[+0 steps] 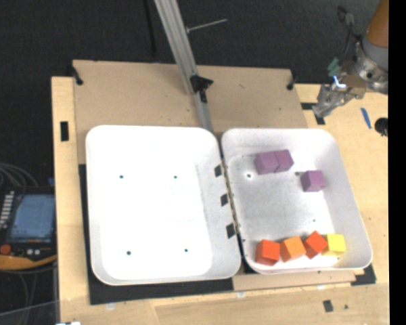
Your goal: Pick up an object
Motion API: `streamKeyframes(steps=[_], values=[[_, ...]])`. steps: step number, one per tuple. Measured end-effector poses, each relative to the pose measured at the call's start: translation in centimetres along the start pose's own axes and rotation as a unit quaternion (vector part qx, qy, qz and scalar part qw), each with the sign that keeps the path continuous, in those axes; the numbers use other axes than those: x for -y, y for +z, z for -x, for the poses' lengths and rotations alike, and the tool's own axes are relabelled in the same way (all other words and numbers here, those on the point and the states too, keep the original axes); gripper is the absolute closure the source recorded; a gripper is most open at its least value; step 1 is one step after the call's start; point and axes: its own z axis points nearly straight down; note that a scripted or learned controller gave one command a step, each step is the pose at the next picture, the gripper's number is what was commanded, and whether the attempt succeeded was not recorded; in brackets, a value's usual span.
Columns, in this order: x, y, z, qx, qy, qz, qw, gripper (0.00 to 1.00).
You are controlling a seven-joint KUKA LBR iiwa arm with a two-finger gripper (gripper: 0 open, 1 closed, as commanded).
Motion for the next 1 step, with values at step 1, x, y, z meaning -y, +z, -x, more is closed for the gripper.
streamKeyframes(steps=[1], values=[[0.70,1.58,-4.47,-0.001,0.002,-0.005,1.0000,1.00]])
